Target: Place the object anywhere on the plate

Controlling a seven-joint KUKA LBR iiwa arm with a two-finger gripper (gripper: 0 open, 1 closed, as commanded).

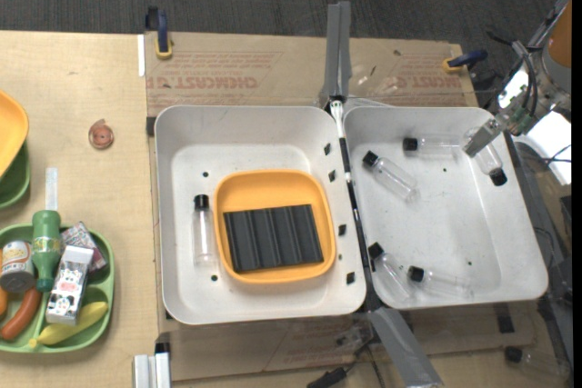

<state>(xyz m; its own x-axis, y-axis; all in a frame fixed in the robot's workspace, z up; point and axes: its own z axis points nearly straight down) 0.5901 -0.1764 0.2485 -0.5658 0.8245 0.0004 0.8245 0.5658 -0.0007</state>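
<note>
gripper hovers at the right bin's far right; whether it grips, i cannot tell; the orange plate lies well left, in the other bin

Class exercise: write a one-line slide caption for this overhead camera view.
Yellow plate holding a ribbed black block in the left bin; clear tubes scattered in the right bin.

Red print on the cardboard behind the bins, upside down and mirrored to this view, its big word seemingly "CHEMCNZT", smaller lines beside it too small to read, carton on the green plate bearing unreadable marks
</note>
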